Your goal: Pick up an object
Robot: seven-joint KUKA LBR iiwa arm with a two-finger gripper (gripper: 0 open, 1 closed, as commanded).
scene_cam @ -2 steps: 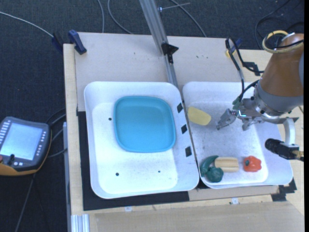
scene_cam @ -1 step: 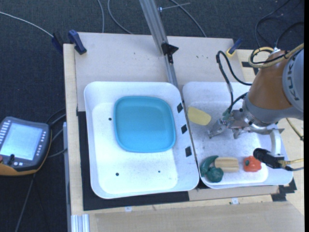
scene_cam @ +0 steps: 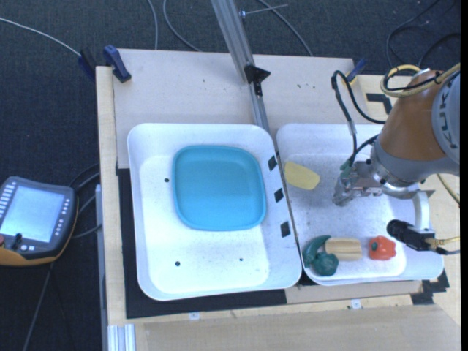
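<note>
At the near rim of the right bin (scene_cam: 292,254), a dark green vegetable (scene_cam: 320,256), a tan block (scene_cam: 344,248) and a red pepper (scene_cam: 381,248) lie in a row. Up at 12 o'clock from the block, the gripper (scene_cam: 349,194) hangs over bare bin floor, nothing seen between its fingers; their spread cannot be told. A yellow piece (scene_cam: 301,175) lies at its 9 o'clock. The left bin (scene_cam: 150,218) holds a blue plate (scene_cam: 219,187).

Bright even light, soft shadows, perhaps slightly blurry
</note>
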